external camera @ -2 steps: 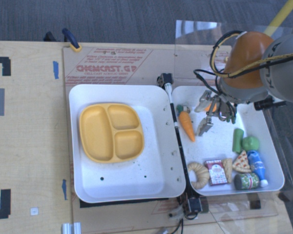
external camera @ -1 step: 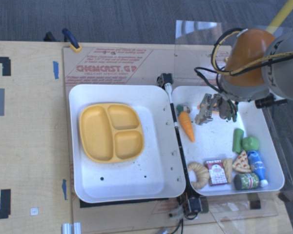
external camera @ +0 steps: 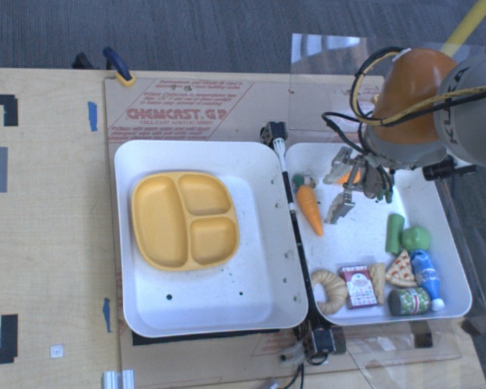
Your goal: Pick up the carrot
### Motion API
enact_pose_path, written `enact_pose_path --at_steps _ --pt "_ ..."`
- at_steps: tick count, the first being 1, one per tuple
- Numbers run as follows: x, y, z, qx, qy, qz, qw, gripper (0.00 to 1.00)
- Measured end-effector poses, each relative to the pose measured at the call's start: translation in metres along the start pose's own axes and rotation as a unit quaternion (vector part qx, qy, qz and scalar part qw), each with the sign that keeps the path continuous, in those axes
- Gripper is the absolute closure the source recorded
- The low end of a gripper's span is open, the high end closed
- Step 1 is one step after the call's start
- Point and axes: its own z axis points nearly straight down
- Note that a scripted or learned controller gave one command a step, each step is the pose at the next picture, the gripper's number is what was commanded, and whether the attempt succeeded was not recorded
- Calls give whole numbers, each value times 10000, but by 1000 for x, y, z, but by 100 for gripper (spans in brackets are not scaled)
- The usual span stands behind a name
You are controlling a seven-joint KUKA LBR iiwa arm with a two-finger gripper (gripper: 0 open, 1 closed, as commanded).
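Hovering at three o'clock of the carrot, the gripper, fingers apart and empty, should straddle its orange middle before closing.

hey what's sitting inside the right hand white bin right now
In the right bin: the carrot by its left wall, with the gripper above the floor beside it, and green, red and blue toy foods along the near and right sides. The arm covers the far right corner.
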Motion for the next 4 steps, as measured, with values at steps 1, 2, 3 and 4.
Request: enact_pose_path --at_steps 1,2,3,4 --pt "-4 3 18 0 22 376 9993 0" --pt "5 3 18 9 31 1540 9881 0" --pt "0 4 3 -6 -44 1529 9882 100" --pt "1 5 4 -5 -32 1528 9883 0"
